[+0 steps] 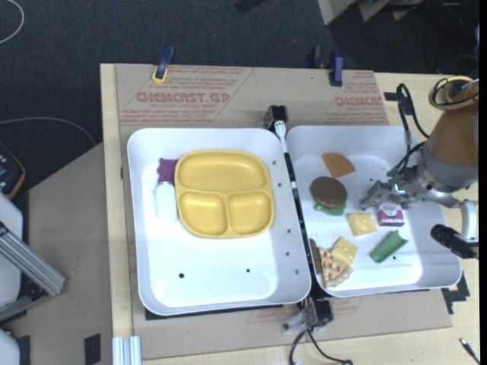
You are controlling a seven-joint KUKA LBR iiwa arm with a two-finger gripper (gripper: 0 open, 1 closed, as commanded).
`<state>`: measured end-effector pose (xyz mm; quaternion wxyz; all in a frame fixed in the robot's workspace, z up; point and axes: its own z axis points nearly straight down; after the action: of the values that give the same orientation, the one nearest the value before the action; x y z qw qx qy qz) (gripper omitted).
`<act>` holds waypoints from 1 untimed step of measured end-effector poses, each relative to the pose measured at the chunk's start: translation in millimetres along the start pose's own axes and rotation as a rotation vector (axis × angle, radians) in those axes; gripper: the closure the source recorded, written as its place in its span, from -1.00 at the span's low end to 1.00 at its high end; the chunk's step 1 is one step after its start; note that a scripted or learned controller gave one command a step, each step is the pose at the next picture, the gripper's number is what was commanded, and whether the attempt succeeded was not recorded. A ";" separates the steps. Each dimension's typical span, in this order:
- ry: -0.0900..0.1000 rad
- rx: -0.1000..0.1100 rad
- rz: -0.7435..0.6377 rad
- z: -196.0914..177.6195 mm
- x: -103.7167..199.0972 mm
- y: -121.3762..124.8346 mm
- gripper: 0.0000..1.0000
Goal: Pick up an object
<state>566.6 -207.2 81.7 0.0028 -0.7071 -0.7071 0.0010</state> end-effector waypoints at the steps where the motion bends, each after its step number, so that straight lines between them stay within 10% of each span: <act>1: -0.003 -0.006 0.000 -14.0 -1.0 1.3 1.00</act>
<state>567.9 -208.2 95.7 -0.0005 -0.7071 -0.7071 -0.0002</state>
